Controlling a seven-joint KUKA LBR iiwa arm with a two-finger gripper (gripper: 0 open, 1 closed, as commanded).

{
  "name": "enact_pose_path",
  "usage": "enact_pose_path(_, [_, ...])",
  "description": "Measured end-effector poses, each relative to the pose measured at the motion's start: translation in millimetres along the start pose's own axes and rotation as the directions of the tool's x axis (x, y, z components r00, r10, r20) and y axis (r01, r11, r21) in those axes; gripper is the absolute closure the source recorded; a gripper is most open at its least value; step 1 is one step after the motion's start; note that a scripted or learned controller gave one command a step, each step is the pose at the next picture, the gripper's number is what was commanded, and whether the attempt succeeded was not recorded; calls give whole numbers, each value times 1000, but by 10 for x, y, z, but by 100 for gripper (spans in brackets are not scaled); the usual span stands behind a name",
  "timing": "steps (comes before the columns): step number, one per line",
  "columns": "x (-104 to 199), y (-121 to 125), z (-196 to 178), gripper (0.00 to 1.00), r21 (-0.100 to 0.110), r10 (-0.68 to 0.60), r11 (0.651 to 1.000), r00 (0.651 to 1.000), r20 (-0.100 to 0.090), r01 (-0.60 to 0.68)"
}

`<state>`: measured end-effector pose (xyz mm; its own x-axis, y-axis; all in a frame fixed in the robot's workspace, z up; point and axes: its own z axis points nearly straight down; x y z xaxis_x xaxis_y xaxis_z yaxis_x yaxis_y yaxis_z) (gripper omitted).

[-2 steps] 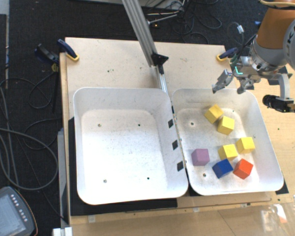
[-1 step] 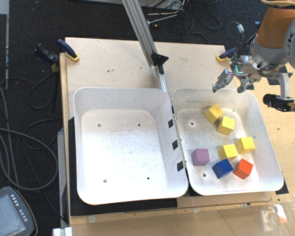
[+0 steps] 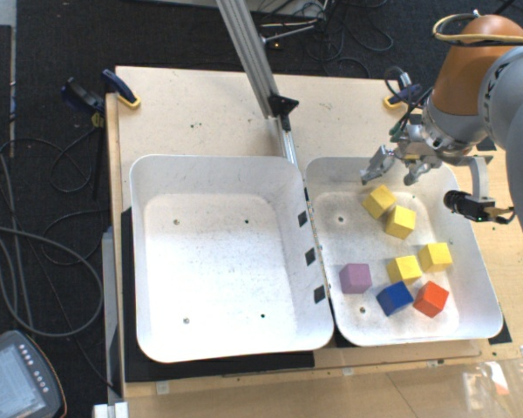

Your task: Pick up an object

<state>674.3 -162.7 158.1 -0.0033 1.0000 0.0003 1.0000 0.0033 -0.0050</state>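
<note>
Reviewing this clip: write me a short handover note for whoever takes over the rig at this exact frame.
Gripper: open, nothing between its fingers, poised over the far end of the right bin, just above the upper yellow block.
Objects, all in the right bin: upper yellow block with a second yellow block touching it; a third and a fourth yellow block nearer the front; purple block; blue block; orange-red block.
Done: arm positioned over the blocks.
Left: descend, close on one block, probably the upper yellow, and lift it. The touching neighbour may get in the way.
</note>
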Motion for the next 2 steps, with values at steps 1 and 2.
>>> enact_pose_path(1, [45, -84, 606, 0, 2, 2, 1000, 1000, -1, -2])
enact_pose_path(2, [48, -81, 626, 0, -5, 2, 1000, 1000, 1, -2])
